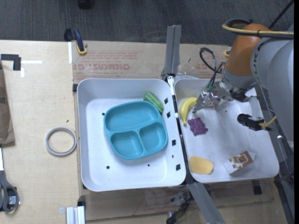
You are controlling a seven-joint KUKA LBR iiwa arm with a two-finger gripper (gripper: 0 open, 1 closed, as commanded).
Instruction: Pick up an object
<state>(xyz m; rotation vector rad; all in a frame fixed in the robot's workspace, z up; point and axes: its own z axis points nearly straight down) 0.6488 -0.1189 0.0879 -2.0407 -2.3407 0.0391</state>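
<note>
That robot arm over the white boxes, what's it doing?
The robot arm reaches in over the right bin, trying to pick something up. Its hand hangs low right beside the banana, with purple grapes just below it. A yellow piece and a small carton lie nearer the front. The left bin has a blue divided plate and a green toy. Nothing looks lifted yet.

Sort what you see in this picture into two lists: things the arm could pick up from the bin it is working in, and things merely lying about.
Part of the job:
gripper
banana
purple grapes
yellow chip-shaped piece
small brown and white carton

Lying about:
blue divided plate
green item by the plate
tape ring
scissors
</note>
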